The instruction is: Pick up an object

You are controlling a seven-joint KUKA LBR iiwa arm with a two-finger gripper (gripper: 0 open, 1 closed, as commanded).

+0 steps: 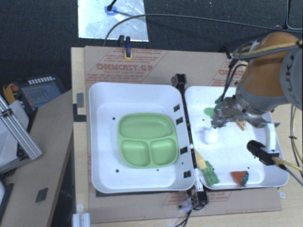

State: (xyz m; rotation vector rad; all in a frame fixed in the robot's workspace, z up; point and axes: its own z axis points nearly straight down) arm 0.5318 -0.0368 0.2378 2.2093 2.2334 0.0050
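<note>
Two shallow white bins sit side by side on the surface (78, 74), over a brown sheet (142, 63) printed with red lettering. The left bin (104, 126) holds a pale green tray (144, 138) with three compartments: one long one on the far side and two smaller ones on the near side. The tray lies flat, roughly in the middle of that bin. The arm (270, 65) reaches in from the right over the right bin (199, 96), and its hand (217, 123) hangs low over the left-centre part of that bin's floor. Whether the hand is apart or together cannot be told from this angle, and nothing is seen held in it. A small white lump (210, 136) lies just on the near side of the hand, very close to it. A small green piece (209, 111) lies just on its far side. A yellow and green piece (207, 171) lies well apart from these, near the front left corner of the right bin and close to the wall between the bins. A red piece with a green end (240, 177) lies to its right along the near wall. Beyond the bins, on the dark floor, lies a silvery sheet (111, 11).
</note>
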